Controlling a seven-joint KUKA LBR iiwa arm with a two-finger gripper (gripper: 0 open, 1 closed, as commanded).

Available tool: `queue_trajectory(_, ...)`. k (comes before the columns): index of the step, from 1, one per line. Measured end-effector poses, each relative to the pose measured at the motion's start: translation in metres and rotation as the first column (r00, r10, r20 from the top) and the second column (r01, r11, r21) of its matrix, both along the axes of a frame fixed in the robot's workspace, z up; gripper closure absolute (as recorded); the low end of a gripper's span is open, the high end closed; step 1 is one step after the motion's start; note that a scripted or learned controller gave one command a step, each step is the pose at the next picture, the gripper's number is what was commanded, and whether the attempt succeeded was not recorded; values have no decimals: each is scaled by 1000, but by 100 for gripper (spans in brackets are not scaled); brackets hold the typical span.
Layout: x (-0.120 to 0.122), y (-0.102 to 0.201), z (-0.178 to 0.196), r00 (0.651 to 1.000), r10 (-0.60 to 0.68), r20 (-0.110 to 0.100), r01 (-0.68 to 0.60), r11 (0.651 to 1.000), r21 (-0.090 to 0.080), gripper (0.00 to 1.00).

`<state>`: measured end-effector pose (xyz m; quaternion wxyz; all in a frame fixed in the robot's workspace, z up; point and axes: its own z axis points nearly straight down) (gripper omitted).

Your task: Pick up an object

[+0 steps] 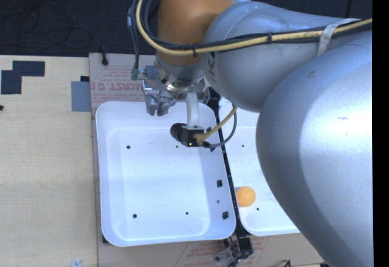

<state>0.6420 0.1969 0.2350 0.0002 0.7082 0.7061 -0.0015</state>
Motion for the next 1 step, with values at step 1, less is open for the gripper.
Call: queue_trajectory(1, 2, 49, 111, 1000, 9, 9, -9, 1000, 6, 100)
